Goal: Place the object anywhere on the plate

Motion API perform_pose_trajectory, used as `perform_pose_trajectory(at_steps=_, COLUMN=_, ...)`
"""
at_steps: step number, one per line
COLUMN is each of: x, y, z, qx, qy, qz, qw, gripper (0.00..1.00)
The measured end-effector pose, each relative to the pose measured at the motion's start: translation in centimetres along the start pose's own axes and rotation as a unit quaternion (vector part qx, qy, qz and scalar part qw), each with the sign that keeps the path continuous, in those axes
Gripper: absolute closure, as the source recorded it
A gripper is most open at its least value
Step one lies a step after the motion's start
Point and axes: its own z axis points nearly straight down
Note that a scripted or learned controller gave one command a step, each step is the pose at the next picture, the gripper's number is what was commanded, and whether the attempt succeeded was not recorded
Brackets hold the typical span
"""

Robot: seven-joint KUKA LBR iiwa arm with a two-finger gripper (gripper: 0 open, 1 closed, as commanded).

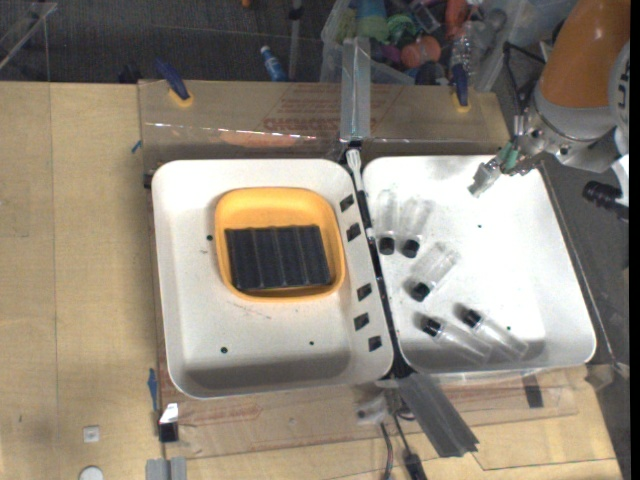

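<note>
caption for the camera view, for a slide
Gripper hovers over the right bin of clear vials; the orange plate with a black ribbed tray sits in the left bin.

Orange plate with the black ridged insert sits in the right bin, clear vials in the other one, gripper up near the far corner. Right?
Not quite. The camera view shows the orange plate in the left bin; the clear vials lie in the right bin. The gripper is indeed near the right bin's far corner.
</note>
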Motion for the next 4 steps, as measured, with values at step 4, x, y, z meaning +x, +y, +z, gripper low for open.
perform_pose_trajectory(at_steps=4, x=-4.6, y=-3.3, z=-16.3, qx=-0.001, qy=-0.001, qz=-0.194, qw=0.9811, gripper=1.0)
